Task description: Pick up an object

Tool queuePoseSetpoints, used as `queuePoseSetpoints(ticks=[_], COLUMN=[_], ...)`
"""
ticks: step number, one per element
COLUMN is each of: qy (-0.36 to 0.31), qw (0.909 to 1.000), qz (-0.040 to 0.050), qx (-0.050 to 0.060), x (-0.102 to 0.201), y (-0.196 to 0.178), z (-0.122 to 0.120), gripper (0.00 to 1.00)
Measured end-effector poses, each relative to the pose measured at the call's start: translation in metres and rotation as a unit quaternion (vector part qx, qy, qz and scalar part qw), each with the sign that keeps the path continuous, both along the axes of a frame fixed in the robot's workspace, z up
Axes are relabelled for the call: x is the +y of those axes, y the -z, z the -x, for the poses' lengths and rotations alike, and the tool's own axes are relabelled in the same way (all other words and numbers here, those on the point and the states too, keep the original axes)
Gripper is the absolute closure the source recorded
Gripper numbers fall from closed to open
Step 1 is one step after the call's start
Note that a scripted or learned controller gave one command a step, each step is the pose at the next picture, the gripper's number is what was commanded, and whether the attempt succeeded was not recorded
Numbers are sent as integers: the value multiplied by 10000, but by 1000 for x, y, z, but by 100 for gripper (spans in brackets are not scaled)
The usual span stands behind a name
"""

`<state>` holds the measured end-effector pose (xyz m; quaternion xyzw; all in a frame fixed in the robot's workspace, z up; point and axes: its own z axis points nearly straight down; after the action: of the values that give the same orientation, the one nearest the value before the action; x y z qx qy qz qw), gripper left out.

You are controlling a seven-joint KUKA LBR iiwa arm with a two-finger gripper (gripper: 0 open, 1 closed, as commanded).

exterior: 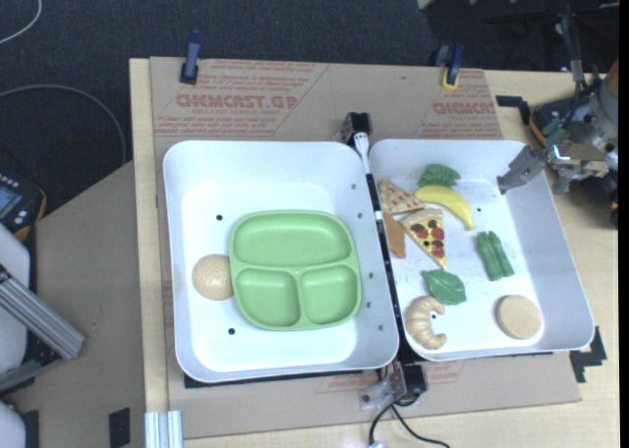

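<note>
2 white bins (187,269) | 1 green tray (293,269) | 1 banana (447,202) | 1 croissant (426,323) | board txt "CHEMCAST" (236,100) x2 | gripper (516,176) at R bin rim, open/shut can't tell

End effector (518,173) at right bin's (570,269) far right rim; arm behind it cut off by frame's right edge, wrist detail blurred. Fingers too small to read. Bun (210,277) partly hidden under green tray's (293,267) left edge. Pizza slice (427,232) overlaps flat pieces beneath it; those unidentifiable. Worktop (295,92) print partly legible: "CHEMCAST".
</note>
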<state>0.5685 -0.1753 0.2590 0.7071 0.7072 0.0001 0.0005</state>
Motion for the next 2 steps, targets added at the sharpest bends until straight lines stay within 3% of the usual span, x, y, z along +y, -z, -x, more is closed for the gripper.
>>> queuePoseSetpoints(ticks=[1, 2], qy=[-27, -32], qw=[10000, 10000], qz=[-22, -11], qx=[29, -18], x=[73, 130], y=[0, -49], z=[45, 85], gripper=[0, 0])
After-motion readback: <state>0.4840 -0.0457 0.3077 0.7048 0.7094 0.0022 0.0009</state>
